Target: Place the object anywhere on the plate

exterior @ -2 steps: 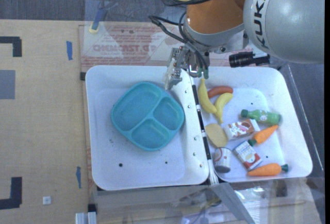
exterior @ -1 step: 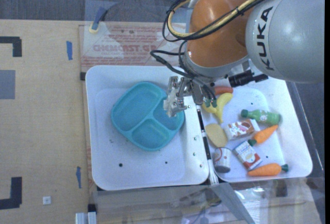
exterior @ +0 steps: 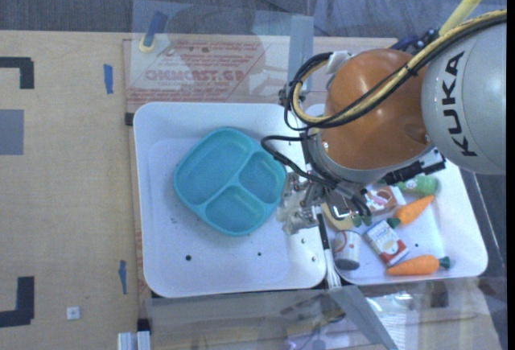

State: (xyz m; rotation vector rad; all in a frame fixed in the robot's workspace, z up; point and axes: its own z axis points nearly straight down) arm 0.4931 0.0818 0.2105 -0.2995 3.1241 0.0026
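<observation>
A teal plate point(exterior: 229, 179) with three compartments lies in the left white bin point(exterior: 165, 248), toward its middle and right. My gripper point(exterior: 304, 210) hangs low just past the plate's right rim, near the wall between the two bins. The wrist and its orange band point(exterior: 372, 113) cover much of what is under them. In the right bin point(exterior: 469, 216) lie two toy carrots point(exterior: 414, 209) point(exterior: 417, 265), a small red-and-white carton point(exterior: 384, 240) and a green item point(exterior: 424, 184). I see nothing resting on the plate.
A clear taped sheet point(exterior: 205, 71) lies on the wooden bench behind the left bin. Cables loop from the wrist over the left bin's right side. The left bin's front and left floor is bare white.
</observation>
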